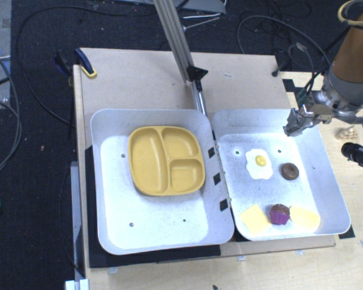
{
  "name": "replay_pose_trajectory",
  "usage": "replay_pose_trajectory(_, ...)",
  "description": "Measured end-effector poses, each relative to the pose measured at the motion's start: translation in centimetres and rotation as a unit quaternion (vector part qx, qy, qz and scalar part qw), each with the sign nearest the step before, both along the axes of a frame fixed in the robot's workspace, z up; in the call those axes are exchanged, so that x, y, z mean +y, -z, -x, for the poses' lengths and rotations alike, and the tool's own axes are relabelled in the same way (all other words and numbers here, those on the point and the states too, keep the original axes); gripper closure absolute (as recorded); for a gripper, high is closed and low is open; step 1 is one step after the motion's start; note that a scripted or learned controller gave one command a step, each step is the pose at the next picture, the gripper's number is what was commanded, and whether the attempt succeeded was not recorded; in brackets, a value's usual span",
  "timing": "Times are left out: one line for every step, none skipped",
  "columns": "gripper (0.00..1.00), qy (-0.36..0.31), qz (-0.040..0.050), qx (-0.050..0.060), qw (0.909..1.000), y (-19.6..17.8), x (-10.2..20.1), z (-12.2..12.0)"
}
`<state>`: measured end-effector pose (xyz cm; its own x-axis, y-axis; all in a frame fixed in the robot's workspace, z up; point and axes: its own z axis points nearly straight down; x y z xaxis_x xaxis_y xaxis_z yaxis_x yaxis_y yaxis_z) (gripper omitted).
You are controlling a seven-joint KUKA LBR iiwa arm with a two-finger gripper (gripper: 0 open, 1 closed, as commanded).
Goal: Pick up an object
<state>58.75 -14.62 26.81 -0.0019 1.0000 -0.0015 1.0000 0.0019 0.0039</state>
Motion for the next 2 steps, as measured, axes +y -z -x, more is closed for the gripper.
replay_pose_trajectory(1.00,-0.002,-0.0009,0.002,1.0000,1.5,4.8,-0.6)
replay_pose_trajectory(1.00,-0.002,-0.0006,0.001,1.0000,1.1,10.6,-1.7)
